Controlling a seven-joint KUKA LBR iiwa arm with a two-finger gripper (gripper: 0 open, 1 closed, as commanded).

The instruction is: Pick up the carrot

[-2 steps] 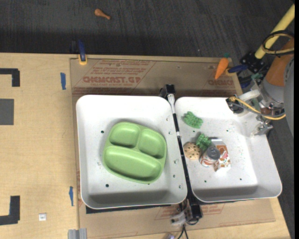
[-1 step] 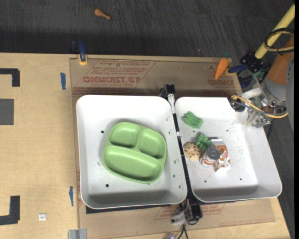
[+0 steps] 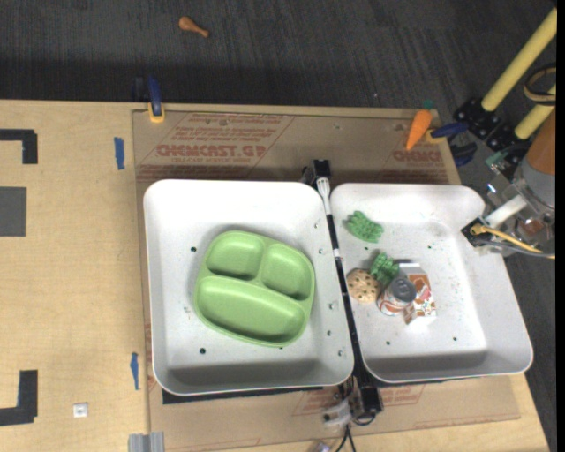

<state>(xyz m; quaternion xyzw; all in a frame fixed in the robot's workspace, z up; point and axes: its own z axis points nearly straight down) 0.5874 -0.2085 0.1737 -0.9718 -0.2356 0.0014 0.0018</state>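
Camera view, looking down on the bench: the carrot (image 3: 417,131) is not in either bin. It lies in the upper right of the frame on the brown board (image 3: 265,146), just beyond the far rim of the right bin (image 3: 459,340). It sits at a slant, with its green top toward the upper right. A blue clamp (image 3: 447,131) sits just beside it on the right.

The gripper (image 3: 528,231) hangs at the right edge of the frame, over the right bin's side rim and well apart from the carrot. Whether it is apart or together I cannot tell from here, and nothing shows in it.

Below in that bin cluster a green toy (image 3: 363,226), a cookie (image 3: 359,284) and a red-and-white packet (image 3: 415,296); none of them matter here. The left bin (image 3: 168,265) carries a green divided plate (image 3: 256,284).

My read is that this is the approach, with the grasp not begun. To do it well, the arm should travel up-frame and left, past the bin's far rim, then come down over the orange body, not the leafy tip. It should close across the narrow width, square to the slant. The clamp crowds one side, so it should come in from the left of the carrot and keep clear of the rim. A small orange thing (image 3: 192,26) on the dark floor at upper left is too small to identify.
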